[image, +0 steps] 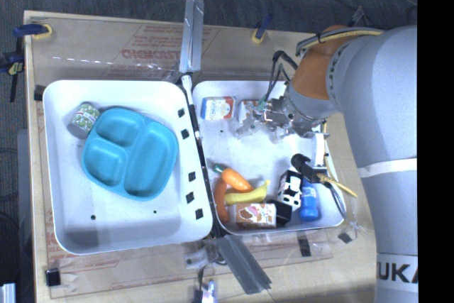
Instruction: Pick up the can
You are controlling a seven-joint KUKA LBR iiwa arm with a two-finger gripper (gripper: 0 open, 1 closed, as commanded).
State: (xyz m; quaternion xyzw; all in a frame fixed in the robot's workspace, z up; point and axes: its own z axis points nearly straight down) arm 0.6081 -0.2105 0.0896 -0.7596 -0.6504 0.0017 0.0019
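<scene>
The can (83,118), grey with a green and white label, lies in the back left corner of the left bin (64,209), against the edge of a blue divided plate (130,151). My gripper (259,128) hangs over the back of the right bin (227,142), far to the right of the can. It is open with nothing between its fingers. The grey arm with its orange band (312,78) reaches in from the right.
Beside the gripper in the right bin are two small cartons (217,108). At that bin's front lie a carrot (234,179), a banana (248,195), a juice box (254,214), a black and white item (289,188) and a blue bottle (309,202).
</scene>
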